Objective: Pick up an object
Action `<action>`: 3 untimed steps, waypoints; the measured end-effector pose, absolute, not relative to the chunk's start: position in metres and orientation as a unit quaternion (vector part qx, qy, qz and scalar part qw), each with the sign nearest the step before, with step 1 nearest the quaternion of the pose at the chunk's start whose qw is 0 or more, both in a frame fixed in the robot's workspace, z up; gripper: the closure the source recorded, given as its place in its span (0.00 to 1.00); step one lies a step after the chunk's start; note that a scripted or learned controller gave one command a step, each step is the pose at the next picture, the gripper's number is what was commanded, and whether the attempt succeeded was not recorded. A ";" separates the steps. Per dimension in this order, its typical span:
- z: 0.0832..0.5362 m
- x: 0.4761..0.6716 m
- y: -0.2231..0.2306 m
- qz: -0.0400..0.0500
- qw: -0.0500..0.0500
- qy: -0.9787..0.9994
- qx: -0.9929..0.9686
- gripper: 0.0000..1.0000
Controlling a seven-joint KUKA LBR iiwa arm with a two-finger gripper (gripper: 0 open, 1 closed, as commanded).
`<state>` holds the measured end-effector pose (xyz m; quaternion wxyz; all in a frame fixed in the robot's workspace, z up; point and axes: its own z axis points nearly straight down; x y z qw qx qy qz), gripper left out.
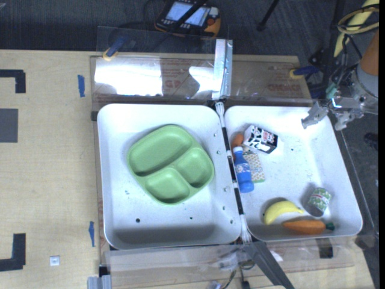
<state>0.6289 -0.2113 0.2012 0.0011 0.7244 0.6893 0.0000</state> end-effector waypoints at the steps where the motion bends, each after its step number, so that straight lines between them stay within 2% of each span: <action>1: 0.221 0.660 -0.147 0.000 0.002 0.644 0.765 0.00; 2: 0.109 0.604 -0.126 0.000 0.000 0.673 0.740 0.00; 3: 0.088 0.637 -0.179 -0.001 -0.001 0.689 0.725 0.00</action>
